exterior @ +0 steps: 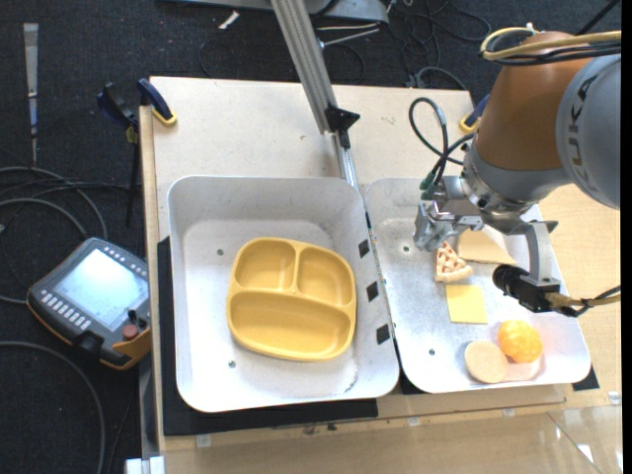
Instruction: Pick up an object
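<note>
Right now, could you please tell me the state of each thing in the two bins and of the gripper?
Yellow divided plate: flat in left bin, compartments bare.
Pizza slice: flat in right bin, just beside gripper.
Yellow square: lying flat.
Orange ball: resting near front corner.
Tan disc: flat, beside ball.
Gripper: low over right bin.

My bench (247, 131) is a pale board sitting over dark floor. Two shallow white bins rest on it side by side. The left bin (193, 265) takes up the left and middle of the bench; the right bin (415, 354) lies just beside it, their edges meeting. A black and yellow clamp (133, 105) grips the far left corner.
</note>
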Robot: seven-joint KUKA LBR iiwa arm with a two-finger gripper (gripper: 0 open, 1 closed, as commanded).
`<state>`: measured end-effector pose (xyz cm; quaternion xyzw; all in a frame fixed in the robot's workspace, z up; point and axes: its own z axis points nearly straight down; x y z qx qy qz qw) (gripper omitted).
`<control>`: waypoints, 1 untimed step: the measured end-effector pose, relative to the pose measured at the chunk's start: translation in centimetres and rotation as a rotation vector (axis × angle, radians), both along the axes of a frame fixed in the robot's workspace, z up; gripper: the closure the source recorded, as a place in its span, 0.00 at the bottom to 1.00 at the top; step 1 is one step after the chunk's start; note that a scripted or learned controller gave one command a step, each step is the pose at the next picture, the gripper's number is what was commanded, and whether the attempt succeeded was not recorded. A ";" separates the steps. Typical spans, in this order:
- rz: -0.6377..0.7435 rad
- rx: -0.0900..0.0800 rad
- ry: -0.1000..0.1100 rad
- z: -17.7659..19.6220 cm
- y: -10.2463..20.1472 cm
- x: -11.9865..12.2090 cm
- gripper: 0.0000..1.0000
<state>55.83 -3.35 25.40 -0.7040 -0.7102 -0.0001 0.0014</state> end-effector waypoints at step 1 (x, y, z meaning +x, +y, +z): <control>-0.001 0.000 0.000 -0.4 4.8 -0.7 1.00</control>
